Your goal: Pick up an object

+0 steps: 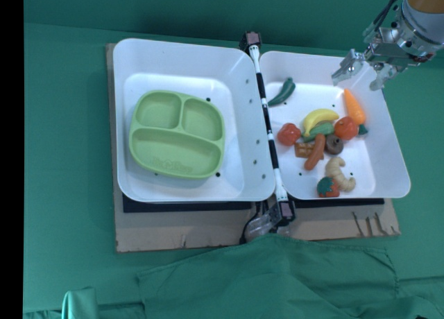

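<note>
Toy food (325, 141) lay heaped in the right bin (388, 172), none of it lifted yet; the whole pick was left to do. The gripper (363, 73) hung above that bin's far corner, just beyond the carrot (354, 106), its jaws spread with nothing between them. The pieces looked like smooth moulded plastic: a curved banana (318, 118), a round tomato (288, 134), a sausage (314, 152), a green pepper (282, 92) lying apart. Beside them, the left bin (139, 57) held a matte green divided plate (178, 133) with three compartments. Green cloth (69, 241) covered the bench.
</note>
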### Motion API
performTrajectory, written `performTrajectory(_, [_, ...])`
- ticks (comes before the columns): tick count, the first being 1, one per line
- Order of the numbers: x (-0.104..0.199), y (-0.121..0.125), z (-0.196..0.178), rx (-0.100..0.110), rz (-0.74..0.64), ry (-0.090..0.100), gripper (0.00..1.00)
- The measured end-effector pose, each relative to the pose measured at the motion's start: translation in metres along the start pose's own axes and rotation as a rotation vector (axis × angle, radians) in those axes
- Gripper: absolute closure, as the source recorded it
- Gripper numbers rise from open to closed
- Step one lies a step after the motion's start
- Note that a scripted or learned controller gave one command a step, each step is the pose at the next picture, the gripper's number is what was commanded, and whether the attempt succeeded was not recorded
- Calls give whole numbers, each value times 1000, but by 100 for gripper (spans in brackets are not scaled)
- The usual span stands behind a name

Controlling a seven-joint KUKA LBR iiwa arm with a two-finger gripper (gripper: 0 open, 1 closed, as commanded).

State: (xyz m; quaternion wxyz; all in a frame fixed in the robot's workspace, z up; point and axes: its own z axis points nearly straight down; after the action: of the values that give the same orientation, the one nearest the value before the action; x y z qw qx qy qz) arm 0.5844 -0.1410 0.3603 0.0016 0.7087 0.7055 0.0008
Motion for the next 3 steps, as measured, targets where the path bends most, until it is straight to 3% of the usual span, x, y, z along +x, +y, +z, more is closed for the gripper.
performTrajectory(1, [0,0,0,0,0,0,0])
performTrajectory(3, [-8,1,121,7,0,0,0])
